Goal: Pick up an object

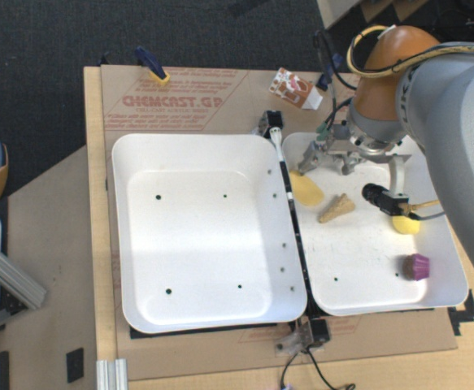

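My gripper (324, 166) hangs over the far left corner of the right bin (358, 295), with its fingers spread and nothing between them. Just in front of its left finger (301, 167) lies a flat yellow piece (306, 190), close to the bin's left wall. To the right of that piece is a tan wedge (336, 208). A small yellow lump (406, 224) rests near the right wall, and a purple object (416, 266) sits at the near right.
The left bin (131, 218) adjoins the right one along a black seam (289, 210). Both stand on a cardboard sheet (180, 96) held by a blue-and-yellow clamp (152, 65). A red-and-white packet (294, 88) lies behind the right bin.
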`<state>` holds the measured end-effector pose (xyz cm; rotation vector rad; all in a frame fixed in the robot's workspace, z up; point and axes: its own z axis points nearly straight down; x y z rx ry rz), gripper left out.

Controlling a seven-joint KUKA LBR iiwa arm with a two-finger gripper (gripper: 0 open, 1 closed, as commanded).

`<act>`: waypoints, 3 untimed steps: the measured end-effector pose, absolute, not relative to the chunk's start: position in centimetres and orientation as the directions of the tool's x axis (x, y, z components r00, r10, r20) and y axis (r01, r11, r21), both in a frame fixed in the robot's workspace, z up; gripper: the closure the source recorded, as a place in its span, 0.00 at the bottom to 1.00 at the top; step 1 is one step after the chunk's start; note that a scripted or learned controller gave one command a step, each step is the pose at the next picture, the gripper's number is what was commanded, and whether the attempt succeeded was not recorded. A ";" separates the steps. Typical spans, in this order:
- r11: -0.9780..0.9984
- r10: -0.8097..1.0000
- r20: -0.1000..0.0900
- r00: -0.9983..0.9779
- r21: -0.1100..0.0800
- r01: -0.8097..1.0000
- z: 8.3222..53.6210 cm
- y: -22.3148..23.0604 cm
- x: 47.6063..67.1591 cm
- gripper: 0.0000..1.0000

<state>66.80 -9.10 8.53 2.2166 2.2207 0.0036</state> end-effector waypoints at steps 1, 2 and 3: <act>0.005 1.000 0.000 -0.005 0.012 1.000 19.3 -4.7 66.9 0.00; 0.005 1.000 0.001 -0.005 0.008 1.000 25.4 -0.3 66.7 0.00; 0.008 1.000 0.003 -0.008 0.022 1.000 41.0 4.9 66.8 0.00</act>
